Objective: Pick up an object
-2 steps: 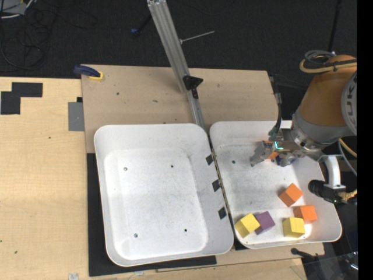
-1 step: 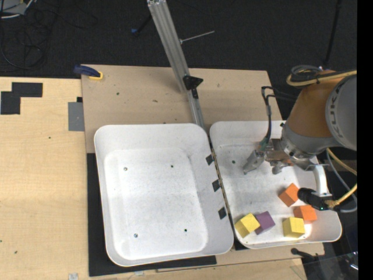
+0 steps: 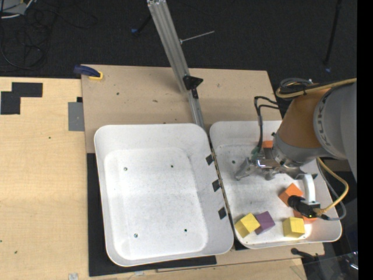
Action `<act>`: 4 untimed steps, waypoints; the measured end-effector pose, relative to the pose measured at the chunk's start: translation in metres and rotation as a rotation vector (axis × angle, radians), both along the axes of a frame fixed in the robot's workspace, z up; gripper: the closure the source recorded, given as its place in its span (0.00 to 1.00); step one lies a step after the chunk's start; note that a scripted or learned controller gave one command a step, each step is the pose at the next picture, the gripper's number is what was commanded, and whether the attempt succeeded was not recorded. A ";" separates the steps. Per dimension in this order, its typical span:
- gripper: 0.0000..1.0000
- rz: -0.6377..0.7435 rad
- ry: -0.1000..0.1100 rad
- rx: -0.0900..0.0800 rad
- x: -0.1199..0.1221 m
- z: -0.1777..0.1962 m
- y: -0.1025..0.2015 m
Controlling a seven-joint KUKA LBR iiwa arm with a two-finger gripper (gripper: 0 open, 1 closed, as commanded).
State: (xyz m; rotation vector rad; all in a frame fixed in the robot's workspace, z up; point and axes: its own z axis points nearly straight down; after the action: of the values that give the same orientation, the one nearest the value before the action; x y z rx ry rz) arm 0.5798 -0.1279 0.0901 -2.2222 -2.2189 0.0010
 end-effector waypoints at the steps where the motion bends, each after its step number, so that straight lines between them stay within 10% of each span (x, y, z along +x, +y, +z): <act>1: 1.00 -0.006 0.001 0.002 0.000 0.012 -0.001; 4: 1.00 0.002 0.000 0.000 -0.006 0.138 -0.009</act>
State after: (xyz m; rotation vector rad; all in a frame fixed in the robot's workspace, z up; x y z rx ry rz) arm 0.5734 -0.1374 0.2279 -2.2200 -2.2214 0.0007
